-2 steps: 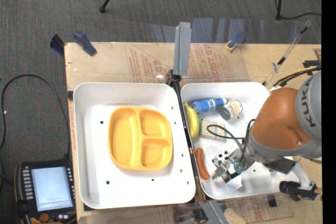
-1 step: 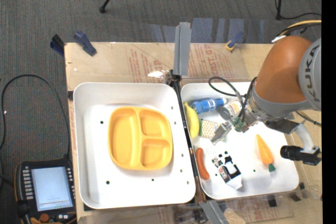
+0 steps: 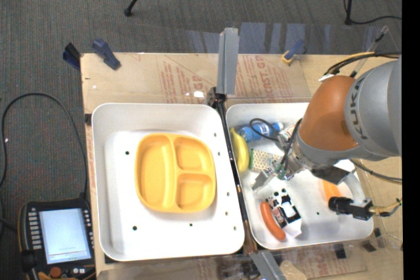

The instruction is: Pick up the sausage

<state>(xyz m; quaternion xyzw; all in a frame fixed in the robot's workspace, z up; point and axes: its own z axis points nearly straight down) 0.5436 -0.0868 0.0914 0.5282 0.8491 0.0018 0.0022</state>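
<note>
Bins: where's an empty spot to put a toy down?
The left bin has bare white floor all around the yellow plate. The right bin is crowded: sausage, banana, bottle and the arm over it.

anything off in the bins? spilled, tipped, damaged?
Nothing looks spilled or broken. The yellow divided plate lies flat in the left bin. The right bin is cluttered: the sausage lies at its front edge, against a small white carton, with a banana along the left wall.
</note>
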